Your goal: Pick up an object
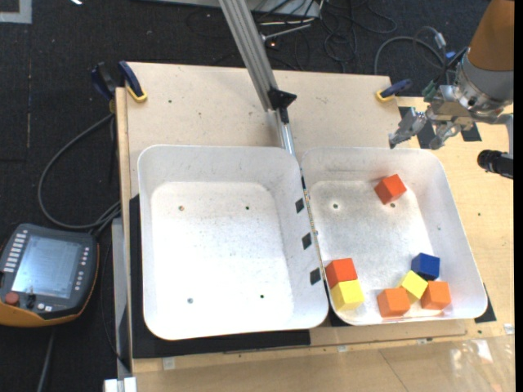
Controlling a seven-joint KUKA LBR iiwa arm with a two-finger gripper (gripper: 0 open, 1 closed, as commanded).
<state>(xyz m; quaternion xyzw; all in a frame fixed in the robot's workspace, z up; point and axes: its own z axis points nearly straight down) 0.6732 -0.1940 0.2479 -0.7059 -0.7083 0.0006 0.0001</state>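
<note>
While the arm sits at upper right of the frame, its gripper (pixel 419 131) hangs just past the far rim of the right bin (pixel 458 227), w/ nothing between the fingers; they look spread apart, released. You've got six cubes to choose from, all in the right bin: an orange cube (pixel 391 188) alone in the upper part, closest to the gripper and w/ room on all sides, so prob. the easiest pick. The rest crowd the lower edge: orange cube on yellow cube (pixel 341 270) (pixel 348 293) by the divider, then another orange (pixel 394 301), a yellow (pixel 414 284), a blue cube (pixel 425 265) and one more orange (pixel 435 295), touching or nearly so, which leaves little finger clearance. Left bin (pixel 155 219) holds no cubes. Both bins rest on a pale board (pixel 204 104), clamped at the far corners; floor is dark carpet w/ cables, teach pendant (pixel 47 272) at lower left, a metal pole (pixel 249 43) slanting in from top.
</note>
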